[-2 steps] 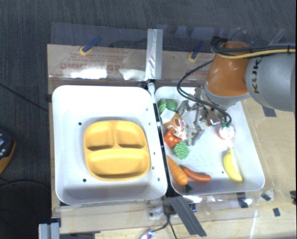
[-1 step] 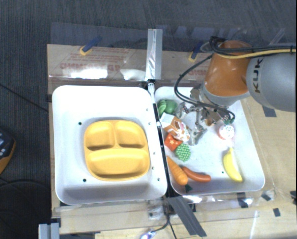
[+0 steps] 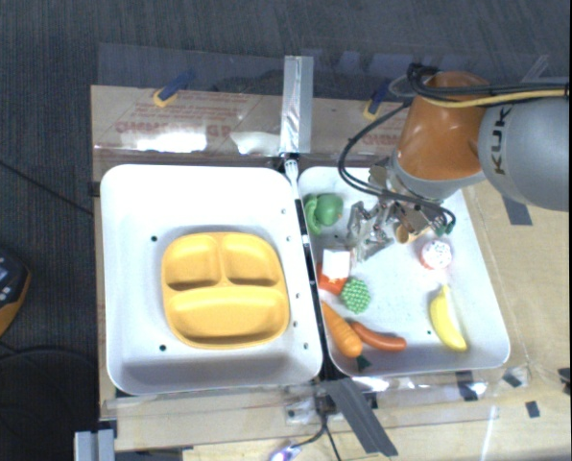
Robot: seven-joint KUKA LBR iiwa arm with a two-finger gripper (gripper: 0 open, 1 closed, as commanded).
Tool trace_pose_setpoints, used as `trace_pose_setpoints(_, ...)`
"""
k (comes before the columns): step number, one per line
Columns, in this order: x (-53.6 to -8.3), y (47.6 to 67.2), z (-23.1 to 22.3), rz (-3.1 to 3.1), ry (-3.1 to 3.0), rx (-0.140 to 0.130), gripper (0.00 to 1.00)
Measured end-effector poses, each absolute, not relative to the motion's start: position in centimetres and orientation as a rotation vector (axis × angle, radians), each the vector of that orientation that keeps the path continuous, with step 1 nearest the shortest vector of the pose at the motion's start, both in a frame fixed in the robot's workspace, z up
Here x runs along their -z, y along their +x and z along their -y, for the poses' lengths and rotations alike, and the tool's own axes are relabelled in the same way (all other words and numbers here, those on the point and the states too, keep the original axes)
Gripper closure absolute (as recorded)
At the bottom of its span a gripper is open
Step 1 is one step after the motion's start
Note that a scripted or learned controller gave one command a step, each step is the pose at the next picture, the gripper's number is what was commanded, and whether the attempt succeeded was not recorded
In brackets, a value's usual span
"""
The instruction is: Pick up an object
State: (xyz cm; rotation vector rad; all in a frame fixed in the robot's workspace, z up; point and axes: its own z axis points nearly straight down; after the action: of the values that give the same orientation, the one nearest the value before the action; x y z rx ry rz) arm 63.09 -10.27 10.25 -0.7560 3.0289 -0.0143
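Gripper (image 3: 372, 230), fingers apart and holding nothing, hovers low in right bin (image 3: 488, 301); next: descend on white block (image 3: 336, 262).

A single fixed camera looks down at a slant from above the surface (image 3: 123, 113). Both white bins (image 3: 132, 200) sit mid-frame, moderately distant. The arm (image 3: 526, 152) enters from the right.
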Motion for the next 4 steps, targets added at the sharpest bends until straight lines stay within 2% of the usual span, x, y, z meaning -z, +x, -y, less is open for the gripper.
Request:
trace_pose_setpoints(1, -18.5, 67.0, 6.5, -3.014, -0.862, -0.001, 1.0)
trace_pose_setpoints(2, -23.9, 67.0, 8.7, -3.048, -0.733, -0.003, 1.0)
trace_pose_setpoints(3, -27.3, 67.0, 9.4, -3.065, -0.659, -0.003, 1.0)
trace_pose_setpoints(4, -28.4, 66.9, 13.8, -3.022, -0.838, 0.002, 1.0)
